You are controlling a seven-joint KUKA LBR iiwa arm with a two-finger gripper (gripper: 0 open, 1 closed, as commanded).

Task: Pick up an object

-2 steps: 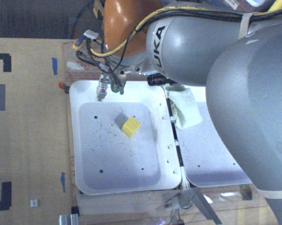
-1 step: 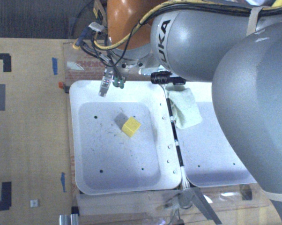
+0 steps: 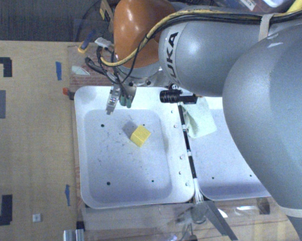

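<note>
Hovering hand (image 3: 118, 101) up-left of yellow block (image 3: 140, 135), apart, fingers spread.

Grey arm (image 3: 231, 59) reaches leftward, hand (image 3: 118, 100) pointing down (fingers slightly parted, holding nothing).

Block (image 3: 140, 135) was yellow, plain. Both bins white: the left bin (image 3: 91, 185) speckled with small dark marks, the right bin (image 3: 231, 185) carrying a pale green cloth (image 3: 200, 122). Arm (image 3: 216, 54) was grey with an orange band (image 3: 133, 29), black lettering, yellow and black cables. Bench (image 3: 30, 134) was tan, with blue tape bits.
</note>
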